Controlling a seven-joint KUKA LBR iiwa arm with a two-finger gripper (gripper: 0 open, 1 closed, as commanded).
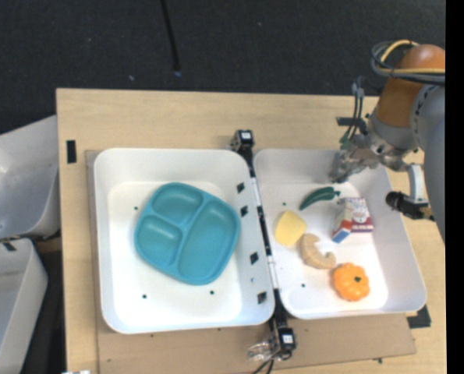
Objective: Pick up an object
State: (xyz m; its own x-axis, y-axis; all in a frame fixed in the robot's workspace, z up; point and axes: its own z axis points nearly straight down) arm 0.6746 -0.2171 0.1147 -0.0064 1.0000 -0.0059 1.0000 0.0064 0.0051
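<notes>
From above, my fingers (342,170) hang over the right white bin (399,267) near its far edge, just beside the curved green pepper (318,197); whether they are wide or narrow I cannot tell

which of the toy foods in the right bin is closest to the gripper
The green pepper, lying just below-left of the gripper; the others sit farther toward the bin's front.

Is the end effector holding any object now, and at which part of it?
Nothing is held. The end effector hangs over the right bin, just above the green pepper, with no object between its fingers.
</notes>
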